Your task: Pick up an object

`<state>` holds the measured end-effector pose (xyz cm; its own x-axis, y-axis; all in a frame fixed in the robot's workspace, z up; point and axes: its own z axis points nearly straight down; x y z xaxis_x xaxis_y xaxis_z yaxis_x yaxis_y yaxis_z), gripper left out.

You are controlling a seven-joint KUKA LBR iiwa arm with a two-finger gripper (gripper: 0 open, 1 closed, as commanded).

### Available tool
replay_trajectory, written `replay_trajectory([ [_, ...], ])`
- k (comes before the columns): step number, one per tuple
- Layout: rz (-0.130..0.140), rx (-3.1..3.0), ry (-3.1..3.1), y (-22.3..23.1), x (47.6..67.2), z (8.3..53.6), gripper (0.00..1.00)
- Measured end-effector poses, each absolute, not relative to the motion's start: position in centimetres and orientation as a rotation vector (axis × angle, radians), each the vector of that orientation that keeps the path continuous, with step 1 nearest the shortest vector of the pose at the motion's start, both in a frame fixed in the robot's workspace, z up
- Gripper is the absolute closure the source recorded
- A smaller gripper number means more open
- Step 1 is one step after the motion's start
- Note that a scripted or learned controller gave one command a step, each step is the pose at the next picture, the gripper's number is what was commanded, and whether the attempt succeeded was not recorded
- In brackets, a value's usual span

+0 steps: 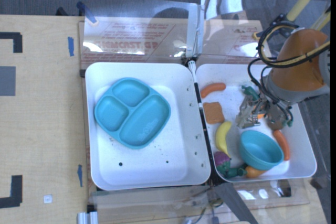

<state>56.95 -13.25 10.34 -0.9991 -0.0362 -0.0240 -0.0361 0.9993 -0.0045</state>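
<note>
In the right bin lie an orange sausage, a brown toast square, a yellow banana, a blue bowl and an orange carrot. Purple, green and orange toy pieces crowd the front edge. My gripper hangs low in this bin, just above the bowl's far rim and right of the toast. I see nothing clearly held in it. A small green piece lies just behind it.
The left bin holds a blue divided plate. Clear plastic walls stand behind both bins. The arm's orange band and black cables hang over the right bin's back corner. A dark piece lies right of the gripper.
</note>
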Motion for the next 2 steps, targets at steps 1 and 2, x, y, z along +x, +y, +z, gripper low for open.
replay_trajectory([
  [1,0.001,0.390,3.104,-11.3,62.6,9.0,1.00],
  [2,-0.005,0.019,3.128,-16.0,63.9,8.9,1.00],
])
